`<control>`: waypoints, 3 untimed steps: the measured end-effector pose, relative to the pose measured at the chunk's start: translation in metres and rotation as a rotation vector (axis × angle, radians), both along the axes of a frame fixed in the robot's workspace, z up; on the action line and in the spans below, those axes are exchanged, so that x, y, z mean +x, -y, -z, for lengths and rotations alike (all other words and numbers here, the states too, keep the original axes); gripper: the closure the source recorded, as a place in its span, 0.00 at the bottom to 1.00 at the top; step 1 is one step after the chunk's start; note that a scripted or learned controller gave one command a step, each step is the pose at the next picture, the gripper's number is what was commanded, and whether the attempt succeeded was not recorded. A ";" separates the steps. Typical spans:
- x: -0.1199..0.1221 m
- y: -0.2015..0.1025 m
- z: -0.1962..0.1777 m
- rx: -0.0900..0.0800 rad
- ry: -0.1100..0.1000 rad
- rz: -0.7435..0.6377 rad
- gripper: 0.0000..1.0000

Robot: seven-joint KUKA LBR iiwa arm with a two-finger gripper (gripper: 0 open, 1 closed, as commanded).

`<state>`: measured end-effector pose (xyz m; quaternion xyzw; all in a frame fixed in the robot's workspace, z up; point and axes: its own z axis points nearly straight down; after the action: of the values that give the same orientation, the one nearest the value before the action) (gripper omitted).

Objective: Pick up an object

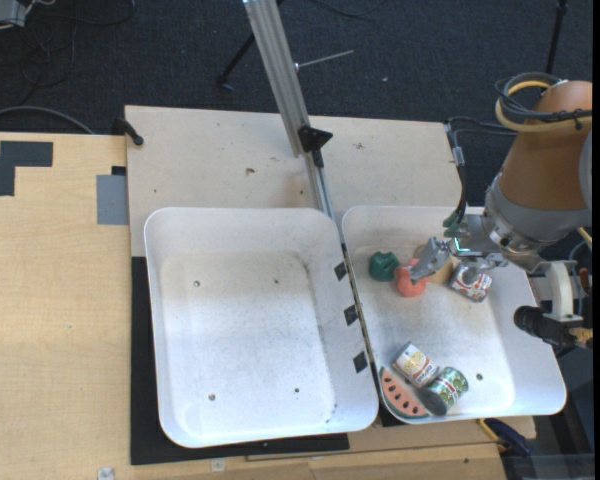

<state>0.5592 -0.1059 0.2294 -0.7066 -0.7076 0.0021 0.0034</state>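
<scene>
Jaws low in the right bin point(540, 393), at the end of the arm point(536, 173) that reaches in from the right. Poised just above and to the right of a red lump point(412, 282), probably close to touching it, though hard to be sure at this slant. Spread or pressed together: cannot tell. Nothing plainly pinched.

Close by, a small can point(471, 284) just to the right of the lump, almost under the wrist. A green piece point(383, 264) just to its left, apart from it. Well apart, at the front rim, a second can point(415, 362), a green can point(448, 384) and a melon slice point(400, 396), bunched together and seemingly touching.

Judged as the approach step: lined up on the lump, no lift begun. Next move calls for settling squarely over the lump, closing on it alone without nudging the small can, then rising straight up. Some risk of a rounded lump slipping sideways out of the grip.

Pale board surface point(210, 158) under both bins, scuffed with a few dark marks. Left bin point(170, 268) white and speckled. Metal bar point(280, 63) slanting up and away from the divide between the bins. Wood-look panel point(50, 298) at the left with grey patches. Dark carpet point(400, 28) beyond, with cables trailing across it.
</scene>
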 end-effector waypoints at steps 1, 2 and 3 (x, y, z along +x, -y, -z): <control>0.001 0.001 -0.002 -0.001 0.005 0.003 0.00; 0.009 0.004 0.048 0.000 0.000 0.001 0.00; 0.009 -0.005 0.099 0.000 -0.001 0.004 0.00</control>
<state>0.5679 -0.1004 0.1300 -0.7081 -0.7061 0.0023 0.0038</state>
